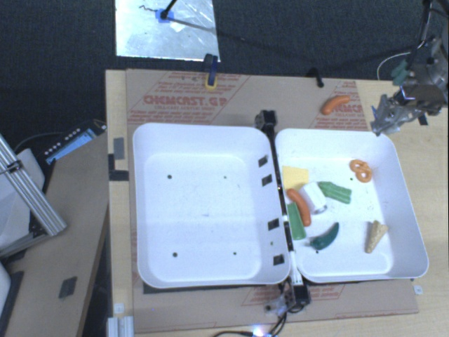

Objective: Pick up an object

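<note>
Jaws (388, 121) hover beside bench's (175, 90) right bin (403, 188).

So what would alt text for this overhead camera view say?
A robot gripper hangs at the top right corner of the right bin, which holds small toy foods. The left bin sits beside it, and an orange sausage lies outside.

On my feed the only writing I can make out is red block lettering printed on the flat brown cardboard sheet (231, 90) under the bins, at about twelve o'clock above the left bin, and it looks like "CHEMCAST GP". I see more red print on that sheet toward one o'clock and along the six o'clock edge, but it is too small to read.
</note>
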Controlling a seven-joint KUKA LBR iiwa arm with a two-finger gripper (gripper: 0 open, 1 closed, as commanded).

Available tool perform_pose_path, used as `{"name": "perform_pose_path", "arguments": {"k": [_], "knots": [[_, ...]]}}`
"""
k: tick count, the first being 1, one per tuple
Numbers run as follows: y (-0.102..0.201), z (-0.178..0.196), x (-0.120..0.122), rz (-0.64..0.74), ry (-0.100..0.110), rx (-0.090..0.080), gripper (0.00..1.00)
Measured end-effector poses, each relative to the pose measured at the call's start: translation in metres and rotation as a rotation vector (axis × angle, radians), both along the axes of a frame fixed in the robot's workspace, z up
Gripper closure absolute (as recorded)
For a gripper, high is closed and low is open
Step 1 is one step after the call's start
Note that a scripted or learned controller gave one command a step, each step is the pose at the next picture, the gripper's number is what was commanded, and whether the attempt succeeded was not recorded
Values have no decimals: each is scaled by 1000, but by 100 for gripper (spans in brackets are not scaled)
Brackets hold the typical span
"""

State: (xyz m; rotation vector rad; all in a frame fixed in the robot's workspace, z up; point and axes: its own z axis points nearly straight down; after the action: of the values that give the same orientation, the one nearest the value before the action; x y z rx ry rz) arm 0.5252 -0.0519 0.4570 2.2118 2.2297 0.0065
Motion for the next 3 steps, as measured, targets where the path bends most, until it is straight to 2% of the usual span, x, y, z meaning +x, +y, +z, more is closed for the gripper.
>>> {"name": "perform_pose_path", "arguments": {"k": [1, 3], "knots": [[49, 20, -40, 1, -1, -1, 100], [110, 52, -38, -3, 0, -1, 100]]}}
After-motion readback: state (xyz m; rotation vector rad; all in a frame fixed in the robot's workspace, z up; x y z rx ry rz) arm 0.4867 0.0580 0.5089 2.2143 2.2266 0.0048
